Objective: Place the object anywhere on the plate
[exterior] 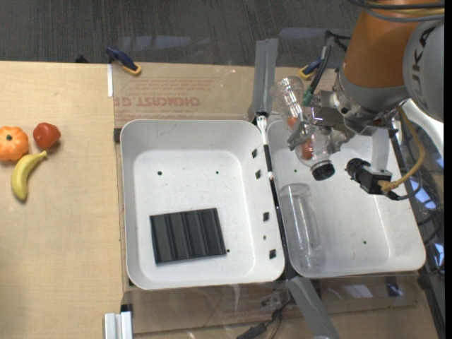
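Cables and glare first: what can we not make out around the gripper (311,138)?

Most of it. It hangs up and to the right of the dark ribbed plate (188,235), over the right bin (395,249), amid black fittings and looping cables. We cannot tell whether it is clenched or released.

And the clear bottle (286,97)?

It slants up from the gripper, farther from the plate, and crosses the divider between the two bins. It is see-through, so its outline melts into the metal behind it. We see an orange-red spot low on it, and we cannot say what that is. We cannot tell whether the gripper has hold of it.

Is anything cut off?

The arm (385,37), up and far right of the plate, runs out past the frame's top and right.

What else lies nearby?

A clear tumbler (302,221) lies on its side just right of the plate, inside the right bin against its near wall. The plate itself lies flat in the left bin (187,154).

And the surroundings?

Far left of the plate, on a pale wooden top (56,260), we see an orange (13,143), a red fruit (46,135) and a banana (25,175) clustered together. Above the plate lies cardboard (169,94) with mirrored red print, then dark carpet (176,13).
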You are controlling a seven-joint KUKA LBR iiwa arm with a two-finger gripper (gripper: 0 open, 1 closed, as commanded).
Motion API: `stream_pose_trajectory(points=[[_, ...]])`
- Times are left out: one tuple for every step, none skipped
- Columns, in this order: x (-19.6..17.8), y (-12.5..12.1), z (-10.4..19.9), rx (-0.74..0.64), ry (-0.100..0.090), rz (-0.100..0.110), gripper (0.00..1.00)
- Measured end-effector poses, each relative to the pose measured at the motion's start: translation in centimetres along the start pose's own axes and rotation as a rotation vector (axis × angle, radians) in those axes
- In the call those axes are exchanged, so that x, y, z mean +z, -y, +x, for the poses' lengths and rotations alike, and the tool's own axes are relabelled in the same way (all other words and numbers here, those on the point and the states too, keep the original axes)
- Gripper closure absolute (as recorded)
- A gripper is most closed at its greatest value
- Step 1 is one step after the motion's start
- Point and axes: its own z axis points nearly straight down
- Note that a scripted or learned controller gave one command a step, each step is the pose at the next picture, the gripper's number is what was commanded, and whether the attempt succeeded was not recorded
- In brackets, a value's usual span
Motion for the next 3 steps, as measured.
stream_pose_trajectory(points=[[-0.6, -0.1, -0.1, 0.000, 0.003, 0.005, 1.00], [-1.2, 0.8, -0.6, 0.034, 0.000, 0.000, 1.00], [0.1, 0.2, -0.5, 0.005, 0.001, 0.001, 1.00]])
